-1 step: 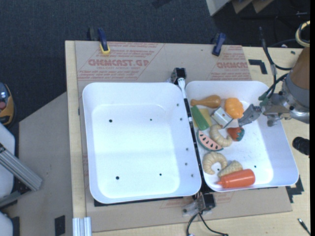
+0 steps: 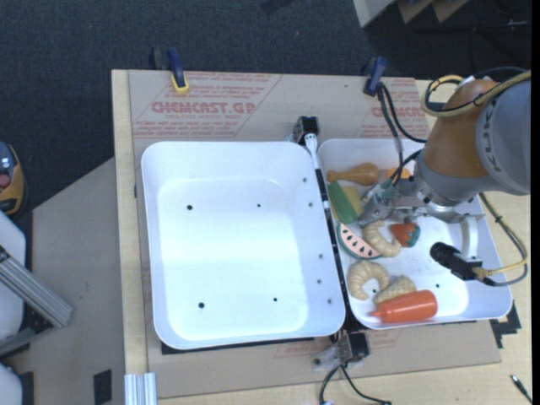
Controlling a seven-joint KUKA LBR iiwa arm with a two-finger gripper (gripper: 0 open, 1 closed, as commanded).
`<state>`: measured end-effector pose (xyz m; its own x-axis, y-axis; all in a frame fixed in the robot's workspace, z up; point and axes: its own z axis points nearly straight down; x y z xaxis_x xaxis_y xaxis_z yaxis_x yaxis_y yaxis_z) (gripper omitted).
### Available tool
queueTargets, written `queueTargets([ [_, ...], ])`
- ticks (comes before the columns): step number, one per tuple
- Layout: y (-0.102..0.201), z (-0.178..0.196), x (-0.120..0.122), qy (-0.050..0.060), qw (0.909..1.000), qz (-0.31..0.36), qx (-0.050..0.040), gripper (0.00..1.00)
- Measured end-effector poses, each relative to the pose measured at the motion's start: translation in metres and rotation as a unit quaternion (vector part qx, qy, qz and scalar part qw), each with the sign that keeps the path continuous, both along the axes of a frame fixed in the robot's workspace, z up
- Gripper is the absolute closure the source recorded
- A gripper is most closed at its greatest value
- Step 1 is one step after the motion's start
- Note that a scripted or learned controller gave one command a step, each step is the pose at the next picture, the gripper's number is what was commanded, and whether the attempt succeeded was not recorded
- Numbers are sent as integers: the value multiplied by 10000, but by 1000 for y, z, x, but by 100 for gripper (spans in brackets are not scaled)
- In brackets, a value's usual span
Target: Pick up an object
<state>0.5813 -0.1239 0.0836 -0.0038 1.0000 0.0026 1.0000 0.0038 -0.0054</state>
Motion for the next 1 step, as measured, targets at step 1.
queueTargets([
  [1, 29, 1, 75, -56, 10000, 6, -18, 0],
])
